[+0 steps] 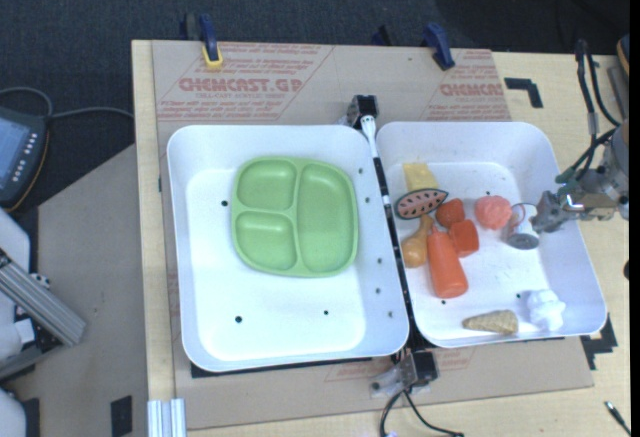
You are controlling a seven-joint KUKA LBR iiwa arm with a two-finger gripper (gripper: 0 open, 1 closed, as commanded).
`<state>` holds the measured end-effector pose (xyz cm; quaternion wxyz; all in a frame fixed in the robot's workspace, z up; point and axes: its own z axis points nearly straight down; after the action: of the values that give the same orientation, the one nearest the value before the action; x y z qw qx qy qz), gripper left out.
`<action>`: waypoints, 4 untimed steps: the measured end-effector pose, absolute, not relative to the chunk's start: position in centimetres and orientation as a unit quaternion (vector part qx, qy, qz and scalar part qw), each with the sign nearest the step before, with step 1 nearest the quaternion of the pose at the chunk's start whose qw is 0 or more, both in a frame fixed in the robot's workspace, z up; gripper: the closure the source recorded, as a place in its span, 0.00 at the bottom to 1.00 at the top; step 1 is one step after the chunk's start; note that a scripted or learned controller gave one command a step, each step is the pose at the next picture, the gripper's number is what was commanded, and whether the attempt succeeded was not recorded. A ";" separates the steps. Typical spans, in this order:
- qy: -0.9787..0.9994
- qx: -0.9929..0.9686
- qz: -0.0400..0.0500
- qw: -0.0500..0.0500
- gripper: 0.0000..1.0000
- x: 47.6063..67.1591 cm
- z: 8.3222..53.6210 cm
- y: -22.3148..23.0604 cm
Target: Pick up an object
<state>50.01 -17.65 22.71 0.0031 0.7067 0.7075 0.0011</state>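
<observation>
The right bin (470,131) holds several small objects. A pink ball (491,212) lies near its middle right, with two red pieces (463,237) and an orange cylinder (446,267) to its left. A dark seeded slice (420,202) and a yellow block (419,175) lie by the bin's left wall. A tan wedge (491,323) and a white lump (545,306) sit at the front. My gripper (541,219) reaches in from the right, low over the bin's right side, just right of the pink ball. A small grey disc (522,240) lies below it.
The left bin (190,225) holds a green divided plate (297,215). A black hinge strip (385,225) separates the two bins. Blue clamps (437,45) hold the board at the back. Cables hang at the right edge.
</observation>
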 end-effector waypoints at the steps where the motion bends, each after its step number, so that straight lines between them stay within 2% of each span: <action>1: 0.709 0.705 0.001 -0.001 1.00 49.8 23.6 -11.8; 2: 0.710 0.705 0.001 -0.002 1.00 49.1 23.9 -6.1; 4: 0.709 0.705 0.001 0.000 1.00 50.3 23.5 5.2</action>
<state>50.29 5.18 23.54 -0.0001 0.7049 0.7093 0.0007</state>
